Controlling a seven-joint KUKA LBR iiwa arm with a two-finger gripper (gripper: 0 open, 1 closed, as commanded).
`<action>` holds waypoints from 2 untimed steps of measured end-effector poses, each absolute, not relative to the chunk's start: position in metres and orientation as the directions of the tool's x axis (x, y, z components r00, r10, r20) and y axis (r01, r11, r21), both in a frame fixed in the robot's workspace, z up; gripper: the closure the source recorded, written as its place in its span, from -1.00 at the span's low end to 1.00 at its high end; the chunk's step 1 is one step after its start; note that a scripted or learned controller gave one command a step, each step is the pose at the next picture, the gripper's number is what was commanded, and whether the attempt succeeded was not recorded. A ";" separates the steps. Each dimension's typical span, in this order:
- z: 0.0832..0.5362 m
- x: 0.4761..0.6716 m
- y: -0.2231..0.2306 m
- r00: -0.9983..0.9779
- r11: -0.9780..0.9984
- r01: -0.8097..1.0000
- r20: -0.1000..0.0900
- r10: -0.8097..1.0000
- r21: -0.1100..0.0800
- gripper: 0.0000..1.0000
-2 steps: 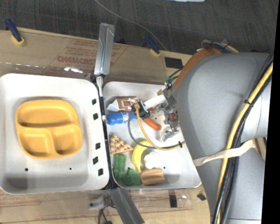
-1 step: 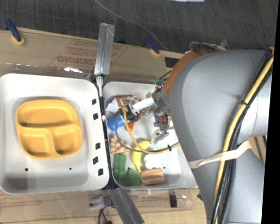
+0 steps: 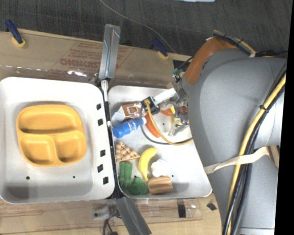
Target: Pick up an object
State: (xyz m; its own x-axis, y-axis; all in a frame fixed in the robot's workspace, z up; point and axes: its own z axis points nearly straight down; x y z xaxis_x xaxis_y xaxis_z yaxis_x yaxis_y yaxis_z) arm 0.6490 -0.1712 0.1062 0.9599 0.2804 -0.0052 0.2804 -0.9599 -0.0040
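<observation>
- Objects for picking sit in the right bin (image 3: 196,166), centre of frame: blue bottle (image 3: 127,127) at its upper left, banana (image 3: 146,161) below centre, green item (image 3: 131,179) and wooden block (image 3: 160,185) along the lower edge.
- We see a small white object (image 3: 159,167) just beside the banana, and a waffle-patterned piece (image 3: 124,151) left of it.
- Arm (image 3: 228,111) fills the right of frame; end effector (image 3: 176,117) is low in the bin's upper right. We can't tell its state.
- Left bin (image 3: 4,128) holds a yellow divided tray (image 3: 51,134).
- Both bins rest on the worktop (image 3: 51,51).
</observation>
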 end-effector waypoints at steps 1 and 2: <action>0.138 0.559 -0.147 0.977 -0.977 0.213 -0.005 0.213 -0.003 -1.00; 0.090 0.633 -0.177 0.978 -0.978 0.209 -0.001 0.209 -0.001 -1.00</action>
